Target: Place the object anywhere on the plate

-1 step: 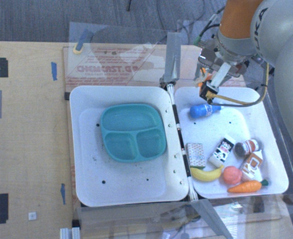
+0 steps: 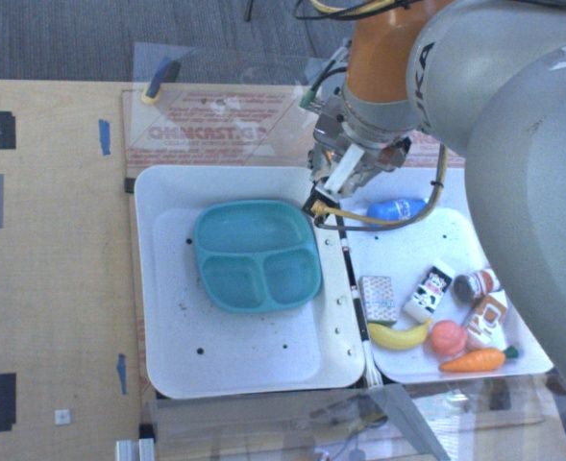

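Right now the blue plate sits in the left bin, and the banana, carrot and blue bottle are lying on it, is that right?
Not quite. The plate is in the left bin, but the banana, carrot and bottle lie in the right bin beside it, not on the plate. The camera view shows this.

A single fixed camera looks down at a slant on both shallow white plastic bins [image 2: 167, 353], close overhead, with the bulky grey arm [image 2: 513, 94] entering from the right.

The wooden worktop [image 2: 52, 257] carries two white bins side by side, left bin [image 2: 167, 353] and right bin [image 2: 455, 229].
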